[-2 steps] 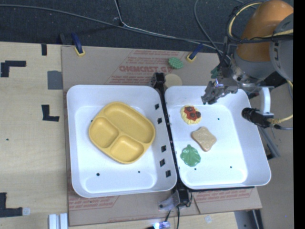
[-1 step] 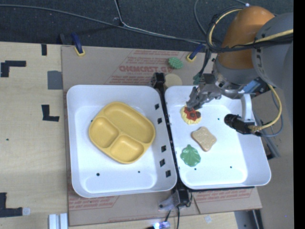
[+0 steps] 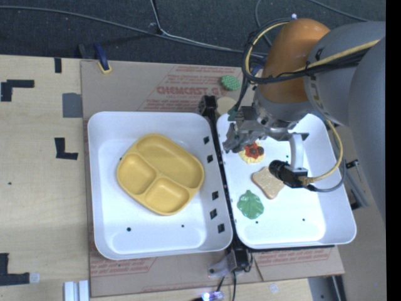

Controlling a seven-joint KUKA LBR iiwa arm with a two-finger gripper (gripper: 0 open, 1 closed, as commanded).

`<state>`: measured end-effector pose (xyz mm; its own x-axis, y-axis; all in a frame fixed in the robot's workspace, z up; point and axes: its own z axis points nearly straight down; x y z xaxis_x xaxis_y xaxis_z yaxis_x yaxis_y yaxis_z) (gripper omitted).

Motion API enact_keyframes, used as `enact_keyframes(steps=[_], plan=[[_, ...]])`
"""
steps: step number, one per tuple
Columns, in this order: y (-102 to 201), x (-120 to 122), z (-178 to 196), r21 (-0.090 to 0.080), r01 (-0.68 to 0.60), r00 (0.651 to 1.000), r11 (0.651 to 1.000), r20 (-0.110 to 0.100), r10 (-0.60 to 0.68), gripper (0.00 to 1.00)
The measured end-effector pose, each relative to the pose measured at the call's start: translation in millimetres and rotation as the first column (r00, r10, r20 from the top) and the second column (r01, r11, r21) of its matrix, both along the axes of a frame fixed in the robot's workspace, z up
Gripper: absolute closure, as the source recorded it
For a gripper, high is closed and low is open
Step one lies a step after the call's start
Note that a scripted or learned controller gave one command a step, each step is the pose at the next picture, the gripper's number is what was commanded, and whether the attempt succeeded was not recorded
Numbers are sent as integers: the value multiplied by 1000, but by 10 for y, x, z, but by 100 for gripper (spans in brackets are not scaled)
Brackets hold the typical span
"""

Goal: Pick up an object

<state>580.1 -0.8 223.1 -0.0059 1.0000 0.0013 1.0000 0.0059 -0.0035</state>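
- In the right bin (image 3: 326, 227) lie three small objects: a yellow and red toy food piece (image 3: 253, 152) near the bin's upper left part, a tan slice of toast (image 3: 267, 183) in the middle, and a green leafy piece (image 3: 250, 205) below and left of the toast.
- The yellow and red piece sits just beside the gripper (image 3: 240, 138), at its lower right edge; it may be touching the gripper, but the slant of the view does not settle that.
- The gripper hangs low over the upper left part of the right bin, close to the divider between the two bins; I cannot tell how it is set, since dark metal parts hide its tip.
- A black cylindrical part (image 3: 285, 173) on the arm reaches over the toast's right edge.
- The left bin (image 3: 106, 231) holds a yellow divided tray (image 3: 160, 174) with three compartments, lying tilted in the middle.
- Another green object (image 3: 230, 81) rests on the cardboard sheet (image 3: 156, 86) above the bins.
- The cardboard lies on the wooden table (image 3: 37, 187).
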Motion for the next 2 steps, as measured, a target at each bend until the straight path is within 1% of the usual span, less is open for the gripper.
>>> enact_keyframes(steps=[1, 2], plan=[[479, -188, -98, -1, 1, 1000, 1000, -1, -1, 100], [1013, -419, -28, 0, -2, 1000, 1000, 0, 2, 100]])
